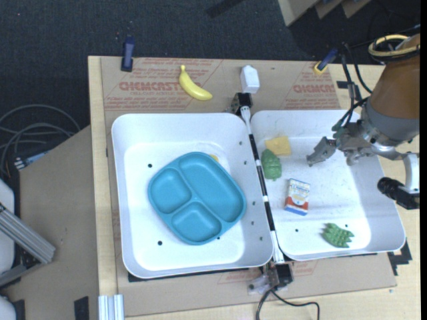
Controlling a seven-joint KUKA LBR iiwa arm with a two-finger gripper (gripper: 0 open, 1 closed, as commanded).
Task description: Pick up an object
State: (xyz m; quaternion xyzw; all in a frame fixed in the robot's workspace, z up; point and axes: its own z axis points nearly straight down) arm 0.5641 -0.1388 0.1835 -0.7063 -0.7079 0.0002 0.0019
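Note:
The right bin [373, 199] holds a yellow wedge [278, 145], a round green toy [271, 164], a small white carton with red and blue print [297, 197] and a green leafy toy [338, 235]. My gripper [319, 153] hangs over the upper middle of this bin, right of the yellow wedge and above the carton. It is open, and nothing sits between its fingers. The grey arm with its orange band [400, 85] comes in from the right.
A blue divided plate [195, 197] lies in the left bin [133, 145]. On the bench behind the bins lie a banana [194, 85], a white block [250, 79] and a small blue object [127, 53]. Cables run along the divider between the bins.

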